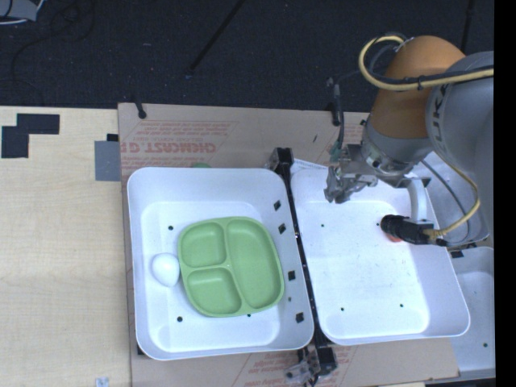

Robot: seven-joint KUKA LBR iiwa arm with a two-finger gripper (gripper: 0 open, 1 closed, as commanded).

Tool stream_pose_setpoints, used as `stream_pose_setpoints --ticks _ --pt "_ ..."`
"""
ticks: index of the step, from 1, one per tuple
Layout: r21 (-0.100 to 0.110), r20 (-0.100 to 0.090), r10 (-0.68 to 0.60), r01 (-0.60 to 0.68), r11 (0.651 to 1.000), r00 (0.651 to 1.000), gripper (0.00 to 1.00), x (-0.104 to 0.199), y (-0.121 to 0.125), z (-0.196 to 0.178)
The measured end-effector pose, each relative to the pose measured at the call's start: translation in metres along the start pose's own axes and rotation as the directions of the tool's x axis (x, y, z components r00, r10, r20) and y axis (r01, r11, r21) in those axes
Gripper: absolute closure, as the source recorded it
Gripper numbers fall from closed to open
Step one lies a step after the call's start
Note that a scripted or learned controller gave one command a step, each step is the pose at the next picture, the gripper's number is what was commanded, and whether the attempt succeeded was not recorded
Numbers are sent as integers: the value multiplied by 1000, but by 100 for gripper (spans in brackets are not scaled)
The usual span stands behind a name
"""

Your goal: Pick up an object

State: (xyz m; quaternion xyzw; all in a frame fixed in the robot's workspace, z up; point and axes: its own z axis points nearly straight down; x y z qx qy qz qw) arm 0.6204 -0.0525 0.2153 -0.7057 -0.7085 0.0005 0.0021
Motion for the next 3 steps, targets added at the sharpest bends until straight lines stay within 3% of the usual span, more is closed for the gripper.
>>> stream_pose_setpoints --ticks 2,3 --pt "0 0 0 0 1000 1000 100 95 -3 1" --pt "-2 1 0 0 1000 1000 100 145 -8 -15"
